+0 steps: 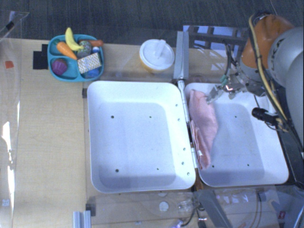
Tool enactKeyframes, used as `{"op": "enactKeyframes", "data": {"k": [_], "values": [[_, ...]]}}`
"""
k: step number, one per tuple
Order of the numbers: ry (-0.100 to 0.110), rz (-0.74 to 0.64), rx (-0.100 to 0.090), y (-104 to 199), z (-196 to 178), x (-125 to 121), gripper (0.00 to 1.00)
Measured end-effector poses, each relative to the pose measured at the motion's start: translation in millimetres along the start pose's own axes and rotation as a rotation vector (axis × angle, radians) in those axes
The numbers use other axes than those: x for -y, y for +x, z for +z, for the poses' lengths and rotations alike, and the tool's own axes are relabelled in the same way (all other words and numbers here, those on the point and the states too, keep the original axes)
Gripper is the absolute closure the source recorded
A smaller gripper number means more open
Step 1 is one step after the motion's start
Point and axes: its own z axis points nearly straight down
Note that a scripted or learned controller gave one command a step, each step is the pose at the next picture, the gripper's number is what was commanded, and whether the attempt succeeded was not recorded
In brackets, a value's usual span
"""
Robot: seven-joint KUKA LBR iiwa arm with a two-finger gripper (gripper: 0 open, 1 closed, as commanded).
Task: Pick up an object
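Observation:
A pink cloth (203, 127) lies crumpled along the left wall of the right bin (247, 178), reaching from the bin's back corner down toward its front. My gripper (222, 90) hangs over the back edge of that bin, just right of the cloth's upper end and slightly above it. Nothing shows held in it. The grey arm with its orange band (259, 42) comes in from the upper right, trailing yellow and black cables.
The left bin (137, 132) sits beside the right one, with a metal divider (183, 56) behind the seam. On the bench behind it stand a white lidded cup (157, 55) and a blue tray of toy food (75, 57).

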Motion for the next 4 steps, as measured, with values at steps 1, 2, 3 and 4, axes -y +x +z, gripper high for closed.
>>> {"op": "enactKeyframes", "data": {"k": [1, 2, 3, 4], "values": [[-0.006, -0.091, 0.001, 6, 38, 40, 0.0], [-0.009, -0.198, 0.004, 46, 36, 48, 0.0], [-0.011, -0.351, 0.004, 48, 36, 88, 0.0], [-0.006, -0.057, 0.001, 38, 38, 22, 0.0]]}}
